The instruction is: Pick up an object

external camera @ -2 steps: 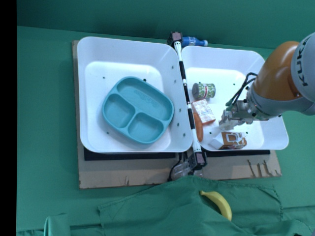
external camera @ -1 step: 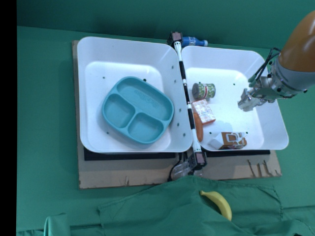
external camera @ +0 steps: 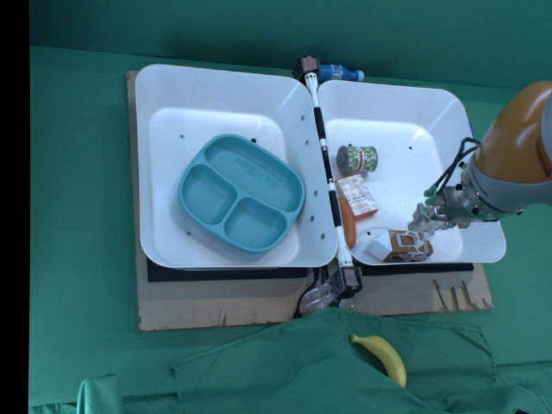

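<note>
We see a small brown carton (external camera: 407,246) lying near the front edge of the right bin (external camera: 448,110), by the orange carrot (external camera: 348,224). Just right of the carton, the gripper (external camera: 429,216) hangs low, arm (external camera: 516,158) reaching in from the right with its wrist bent down; its opening we cannot tell.

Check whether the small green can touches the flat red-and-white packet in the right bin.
Apart. The camera view shows a strip of white bin floor between the small green can and the flat red-and-white packet.

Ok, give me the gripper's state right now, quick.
Gripper: cannot be told; it sits low in the right bin, just above the small carton, and nothing shows in its grasp.
</note>
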{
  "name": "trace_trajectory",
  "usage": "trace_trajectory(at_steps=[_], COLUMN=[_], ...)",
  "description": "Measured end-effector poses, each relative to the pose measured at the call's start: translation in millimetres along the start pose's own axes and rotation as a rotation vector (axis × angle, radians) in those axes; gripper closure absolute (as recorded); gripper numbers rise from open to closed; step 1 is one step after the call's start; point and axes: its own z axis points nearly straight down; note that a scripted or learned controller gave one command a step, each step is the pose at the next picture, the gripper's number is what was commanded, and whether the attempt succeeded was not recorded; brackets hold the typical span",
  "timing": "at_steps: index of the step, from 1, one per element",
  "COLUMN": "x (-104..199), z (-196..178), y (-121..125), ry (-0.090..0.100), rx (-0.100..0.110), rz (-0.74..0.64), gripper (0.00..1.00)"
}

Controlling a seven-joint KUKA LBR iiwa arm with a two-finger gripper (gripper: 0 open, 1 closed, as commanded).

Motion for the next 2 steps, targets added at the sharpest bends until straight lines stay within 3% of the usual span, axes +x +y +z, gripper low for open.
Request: trace_trajectory(at_steps=[1,2], x=[-35.2,-33.2], z=[-36.7,-8.5], y=[2.4,1.7], ry=[-0.005,-0.001], rx=[-0.01,-0.002], rz=[-0.002,-0.003], gripper=[1.0,1.0])
